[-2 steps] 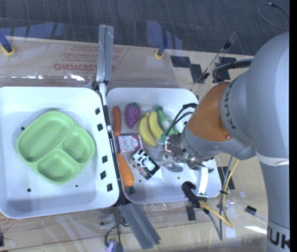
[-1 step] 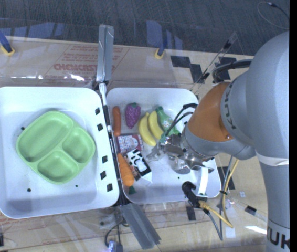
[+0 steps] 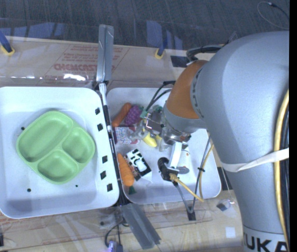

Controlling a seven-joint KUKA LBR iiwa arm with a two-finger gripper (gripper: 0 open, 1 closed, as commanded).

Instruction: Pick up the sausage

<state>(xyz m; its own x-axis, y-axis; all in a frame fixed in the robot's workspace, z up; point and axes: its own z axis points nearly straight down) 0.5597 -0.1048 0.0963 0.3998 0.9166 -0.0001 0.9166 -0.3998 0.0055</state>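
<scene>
Overhead view of the bench. The sausage [image 3: 121, 114], taken here to be the short reddish-brown piece, lies in the right bin [image 3: 156, 192] at its far left corner. It sits close against the wall shared with the left bin [image 3: 7, 193] and just beside a purple piece of toy fruit [image 3: 133, 114]. The gripper [image 3: 148, 125] is low over the middle of the right bin, near the purple fruit and a small yellow piece [image 3: 149, 139], a little to the right of the sausage. The wrist hides too much of it to tell whether it is open or closed, and nothing can be seen held in it. Nearer the camera lie a pink-and-white packet [image 3: 122, 135], a black-and-white block [image 3: 138, 162] and an orange carrot [image 3: 126, 171]. A green divided plate [image 3: 56, 146] occupies the left bin. Judged from its look, the sausage is a light, smooth, rounded toy, probably stiff plastic or firm rubber. It is likely to roll or squirt out of a pinch placed off-centre, but unlikely to be damaged. The best hold is probably across its middle, at right angles to its length. The bin wall and the purple fruit leave little room on either side.
</scene>
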